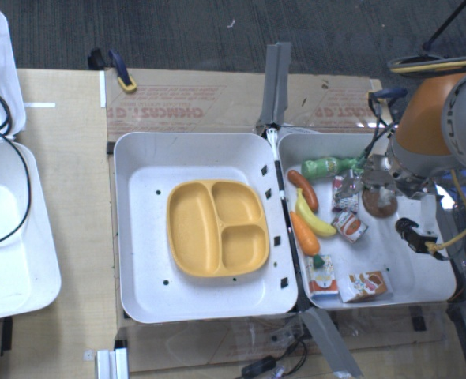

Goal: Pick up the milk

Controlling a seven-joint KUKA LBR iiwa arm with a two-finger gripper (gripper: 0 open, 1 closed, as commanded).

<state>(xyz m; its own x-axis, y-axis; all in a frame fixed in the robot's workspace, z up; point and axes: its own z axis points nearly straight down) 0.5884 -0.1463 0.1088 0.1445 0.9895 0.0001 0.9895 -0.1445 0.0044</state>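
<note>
Several small cartons lie in the right bin (pixel 422 287). A white carton with blue and orange print (pixel 321 275) sits at the front left corner and looks like the milk. Beside it lies an orange and white carton (pixel 365 285). A small red and white carton (pixel 349 226) lies nearer the middle. My gripper (pixel 377 193) hangs over the back middle of this bin, right of a silvery packet (pixel 343 191) and above the red and white carton. It is well away from the front cartons. Nothing shows in its grasp.
The right bin also holds a green bottle (pixel 328 165), a sausage (pixel 302 189), a banana (pixel 313 218) and a carrot (pixel 305 232) along its left side. A yellow divided plate (pixel 217 227) lies in the left bin (pixel 138 212). The arm's orange band (pixel 422 125) is over the back right.
</note>
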